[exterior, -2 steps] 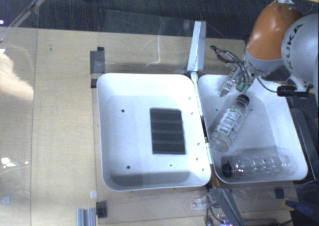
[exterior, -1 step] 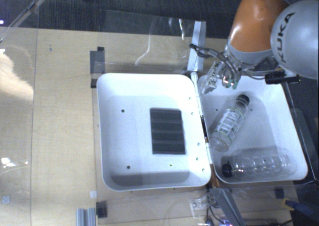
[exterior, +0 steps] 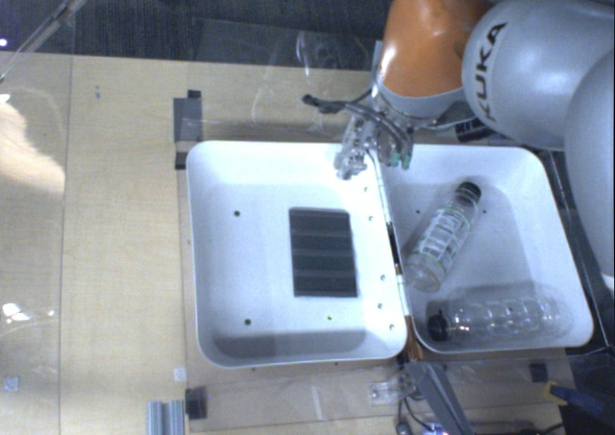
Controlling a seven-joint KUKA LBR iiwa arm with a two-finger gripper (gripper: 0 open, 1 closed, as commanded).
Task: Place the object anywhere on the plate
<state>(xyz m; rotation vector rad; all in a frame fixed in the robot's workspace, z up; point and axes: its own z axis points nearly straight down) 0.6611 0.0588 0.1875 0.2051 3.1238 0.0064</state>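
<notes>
Gripper [exterior: 370, 150] at 12 o'clock over bin divide; grip state: cannot tell. R bin [exterior: 538, 174]: 2 bottles, centre bottle [exterior: 442, 236], 6 o'clock bottle [exterior: 495, 318]. Plate [exterior: 323, 252] centre of L bin [exterior: 240, 270]. Rec: take centre bottle across mid-body, clear of walls.

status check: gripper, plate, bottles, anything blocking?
Gripper over the bins' shared rim at the far edge, nothing seen between its fingers. Dark plate bare, in left bin. Two clear bottles lie in right bin. Path to plate open.

light: bright, even | glare: bench [exterior: 106, 231] left | shadows: soft | focus: slightly soft
</notes>
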